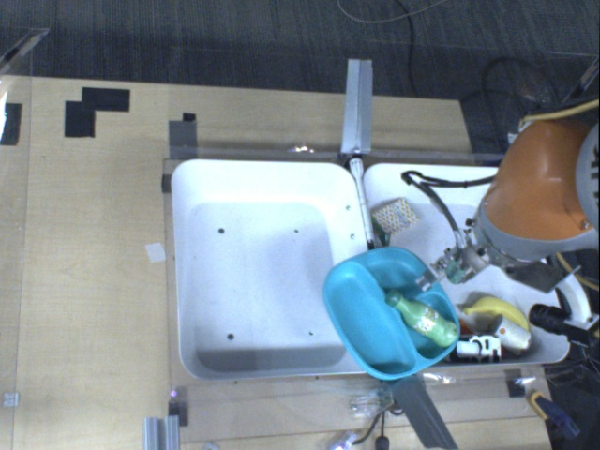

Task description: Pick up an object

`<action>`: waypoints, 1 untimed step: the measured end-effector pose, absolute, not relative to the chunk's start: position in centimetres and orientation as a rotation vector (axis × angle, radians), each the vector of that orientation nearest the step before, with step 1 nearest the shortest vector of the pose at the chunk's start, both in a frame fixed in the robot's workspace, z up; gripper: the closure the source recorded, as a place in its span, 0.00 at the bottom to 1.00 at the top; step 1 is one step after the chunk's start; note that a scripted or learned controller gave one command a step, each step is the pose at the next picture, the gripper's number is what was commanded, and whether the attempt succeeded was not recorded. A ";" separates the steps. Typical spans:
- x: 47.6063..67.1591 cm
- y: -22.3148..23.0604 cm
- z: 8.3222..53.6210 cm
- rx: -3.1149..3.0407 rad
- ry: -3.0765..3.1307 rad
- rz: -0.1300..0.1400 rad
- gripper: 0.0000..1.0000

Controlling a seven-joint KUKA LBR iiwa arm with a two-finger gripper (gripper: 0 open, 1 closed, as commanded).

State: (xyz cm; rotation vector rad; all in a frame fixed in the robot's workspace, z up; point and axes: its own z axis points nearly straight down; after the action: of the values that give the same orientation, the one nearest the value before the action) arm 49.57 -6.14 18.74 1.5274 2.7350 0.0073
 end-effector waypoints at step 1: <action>49.5 -6.1 18.6 1.526 2.739 0.005 0.00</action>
State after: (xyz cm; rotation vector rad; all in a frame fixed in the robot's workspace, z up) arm 49.52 -6.10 18.56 1.5262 2.7385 0.0051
